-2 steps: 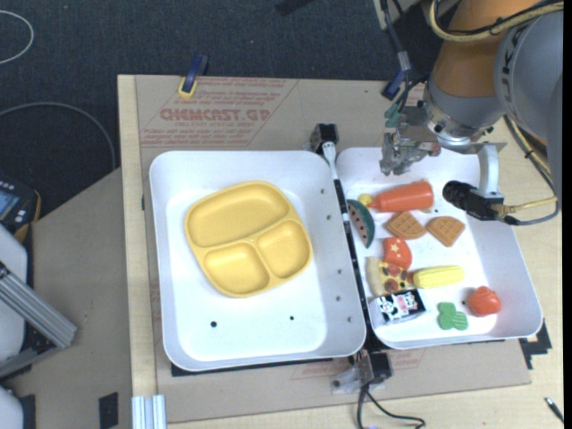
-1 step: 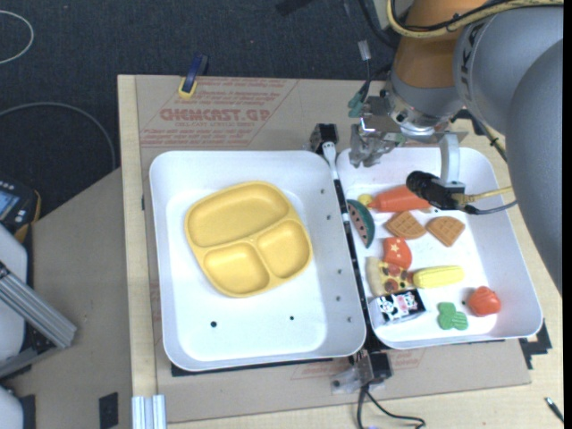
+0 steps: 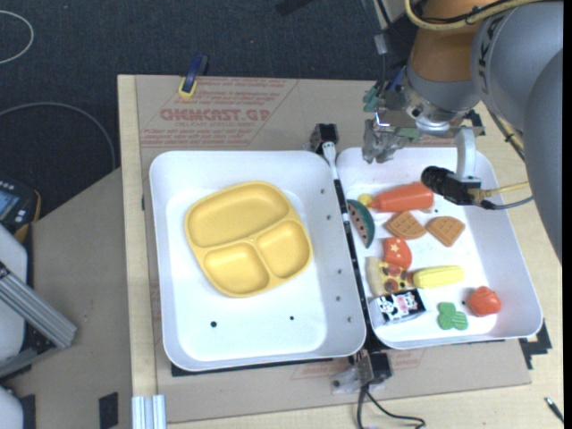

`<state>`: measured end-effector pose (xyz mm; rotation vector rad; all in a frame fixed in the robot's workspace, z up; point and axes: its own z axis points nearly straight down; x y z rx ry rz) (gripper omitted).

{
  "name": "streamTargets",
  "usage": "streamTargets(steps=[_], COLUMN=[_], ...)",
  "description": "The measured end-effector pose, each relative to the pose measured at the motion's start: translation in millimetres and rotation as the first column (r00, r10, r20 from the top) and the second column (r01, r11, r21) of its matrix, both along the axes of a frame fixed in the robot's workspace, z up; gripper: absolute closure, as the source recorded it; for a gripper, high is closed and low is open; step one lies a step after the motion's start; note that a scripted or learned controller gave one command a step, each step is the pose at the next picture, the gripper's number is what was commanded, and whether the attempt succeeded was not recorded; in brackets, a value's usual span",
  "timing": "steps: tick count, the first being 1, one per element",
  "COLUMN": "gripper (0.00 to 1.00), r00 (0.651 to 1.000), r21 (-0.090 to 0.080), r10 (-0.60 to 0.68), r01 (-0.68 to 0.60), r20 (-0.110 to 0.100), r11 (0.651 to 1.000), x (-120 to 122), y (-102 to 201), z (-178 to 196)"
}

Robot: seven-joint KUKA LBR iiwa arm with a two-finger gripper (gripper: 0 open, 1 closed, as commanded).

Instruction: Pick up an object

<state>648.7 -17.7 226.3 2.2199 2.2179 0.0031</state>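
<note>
The right bin (image 3: pixel 514 257) holds several toy foods: an orange carrot (image 3: pixel 407 197), a watermelon slice (image 3: pixel 360 222), two brown waffles (image 3: pixel 407 226), a red tomato (image 3: pixel 398 253), a yellow corn piece (image 3: pixel 438 277), a black-and-white carton (image 3: pixel 399 305), a green piece (image 3: pixel 451 317) and a red pepper (image 3: pixel 483 300). My gripper (image 3: pixel 382 150) hangs over the bin's back left corner, above and behind the carrot. Its fingers stand apart with nothing between them.
The left bin (image 3: pixel 170 266) holds a yellow divided plate (image 3: pixel 248 238). A black clamp (image 3: pixel 323 137) sits at the back where the bins meet. A black part with a yellow cable (image 3: pixel 447 186) hangs beside the carrot. The grey arm (image 3: pixel 527 52) fills the upper right.
</note>
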Motion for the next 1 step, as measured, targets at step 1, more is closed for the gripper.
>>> streamTargets(steps=[1], gripper=[1.00], r00=[1.000], r21=[0.000], r10=[0.002], r01=[-0.002], r20=[0.000], r11=[1.000], x=[5.9], y=[3.7], z=[4.0])
